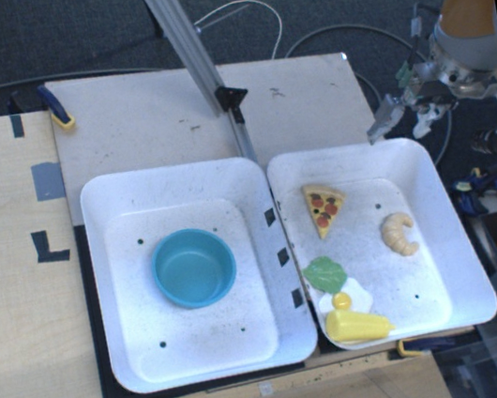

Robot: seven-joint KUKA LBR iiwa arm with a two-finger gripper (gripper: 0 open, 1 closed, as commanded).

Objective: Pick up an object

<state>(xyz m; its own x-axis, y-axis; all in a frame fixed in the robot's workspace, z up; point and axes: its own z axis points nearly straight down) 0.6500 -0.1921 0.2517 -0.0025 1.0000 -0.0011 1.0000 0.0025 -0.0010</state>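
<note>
Yellow toy (pixel 356 325) at bin (pixel 466 298) edge

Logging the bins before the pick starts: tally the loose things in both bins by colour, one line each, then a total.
Blue: 1, the bowl in the left bin
Yellow: 1, the yellow block
Green: 1, the leaf
Tan: 1, the croissant
Orange and red: 1, the pizza slice
White and yellow: 1, the fried egg
Total: 6
</note>
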